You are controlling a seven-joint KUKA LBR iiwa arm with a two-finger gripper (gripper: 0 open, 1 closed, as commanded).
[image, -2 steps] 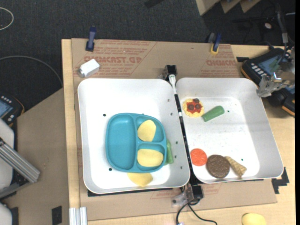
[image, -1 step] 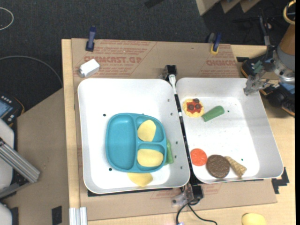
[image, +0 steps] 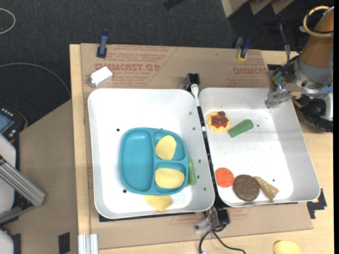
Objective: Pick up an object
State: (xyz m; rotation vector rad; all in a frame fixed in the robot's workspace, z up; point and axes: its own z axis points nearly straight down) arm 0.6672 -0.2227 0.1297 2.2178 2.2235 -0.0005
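Observation:
The right bin (image: pixel 296 142) holds a small toy pizza (image: pixel 218 121), a green pickle-shaped piece (image: pixel 241 128), a red-orange disc (image: pixel 224 177), a brown cookie (image: pixel 246 187) and a tan cone (image: pixel 266 188). My gripper (image: pixel 275 96) hangs over that bin's far right corner, well away from all of these. Nothing shows between its fingers. In the left bin (image: pixel 103 157) sits a blue divided tray (image: pixel 135 160) with two yellow pieces (image: pixel 166 147) in its compartments, and a third yellow piece (image: pixel 159 201) lies just in front of the tray.
A thin green piece (image: pixel 191 172) stands against the tray's right side. A black divider (image: pixel 200 123) runs between the bins. A white block (image: pixel 100 76) and two blue clamps (image: pixel 103 43) sit on the cardboard behind. A yellow object (image: pixel 286 247) lies on the bench at the front right.

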